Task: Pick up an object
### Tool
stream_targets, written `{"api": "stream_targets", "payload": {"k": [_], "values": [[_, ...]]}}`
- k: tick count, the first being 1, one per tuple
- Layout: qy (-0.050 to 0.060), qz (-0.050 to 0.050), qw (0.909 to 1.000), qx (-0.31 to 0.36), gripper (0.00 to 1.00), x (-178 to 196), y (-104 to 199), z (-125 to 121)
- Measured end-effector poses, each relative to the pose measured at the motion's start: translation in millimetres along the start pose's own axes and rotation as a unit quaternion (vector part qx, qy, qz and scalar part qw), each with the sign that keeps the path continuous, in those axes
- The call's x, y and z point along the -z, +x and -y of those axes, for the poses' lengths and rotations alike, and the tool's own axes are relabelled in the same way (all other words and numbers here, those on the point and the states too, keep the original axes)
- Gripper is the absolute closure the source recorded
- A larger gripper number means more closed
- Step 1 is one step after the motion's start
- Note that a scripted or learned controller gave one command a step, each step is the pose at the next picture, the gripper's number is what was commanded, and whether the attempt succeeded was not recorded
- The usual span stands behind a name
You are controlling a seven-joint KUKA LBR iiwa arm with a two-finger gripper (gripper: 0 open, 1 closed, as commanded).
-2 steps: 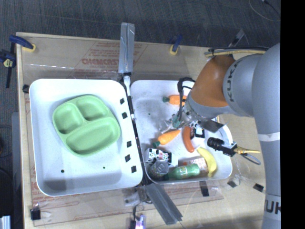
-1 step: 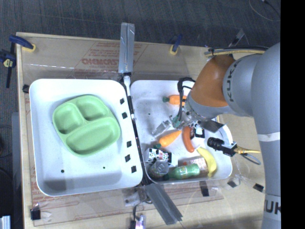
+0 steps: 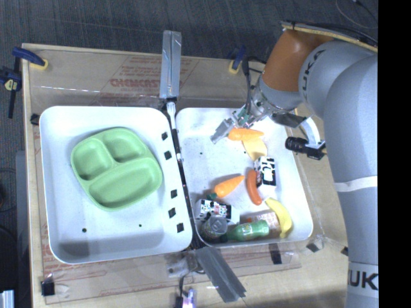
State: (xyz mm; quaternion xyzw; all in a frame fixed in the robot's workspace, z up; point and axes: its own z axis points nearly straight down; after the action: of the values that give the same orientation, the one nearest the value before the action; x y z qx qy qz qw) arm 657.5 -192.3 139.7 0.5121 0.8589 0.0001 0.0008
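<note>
Orange fruit (image 3: 244, 133) lies at the top of the right bin (image 3: 192, 172), with a pale yellow piece (image 3: 255, 147) touching its lower right side. The gripper (image 3: 225, 131) sits just beside it on the left, fingers (image 3: 220, 133) spread open and pointing down-left, nothing between them. From where I stand the grasp is not made yet: the tips look off to the side of the fruit, not astride it. To do this well, I would shift the tips over the fruit's middle, turn them so they close across its short width, and go down until they flank it before closing. The yellow piece may get pinched too or nudge the fruit away. Further down lie a carrot (image 3: 228, 186), a red sausage (image 3: 253, 187), a banana (image 3: 280, 215) and a green bottle (image 3: 249, 230). A green tray (image 3: 116, 167) sits in the left bin (image 3: 54, 236).
</note>
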Motion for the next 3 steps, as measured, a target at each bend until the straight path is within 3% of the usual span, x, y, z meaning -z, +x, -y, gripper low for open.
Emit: {"api": "stream_targets", "payload": {"k": [1, 2, 3], "values": [[-0.007, 0.005, 0.9998, -0.02, 0.0, -36.5, -16.3, 1.3], [-0.008, 0.005, 0.9996, -0.027, 0.0, -36.1, -16.8, 1.3], [0.0, 0.0, 0.9997, -0.026, 1.0, -36.8, -13.9, 5.1]]}}
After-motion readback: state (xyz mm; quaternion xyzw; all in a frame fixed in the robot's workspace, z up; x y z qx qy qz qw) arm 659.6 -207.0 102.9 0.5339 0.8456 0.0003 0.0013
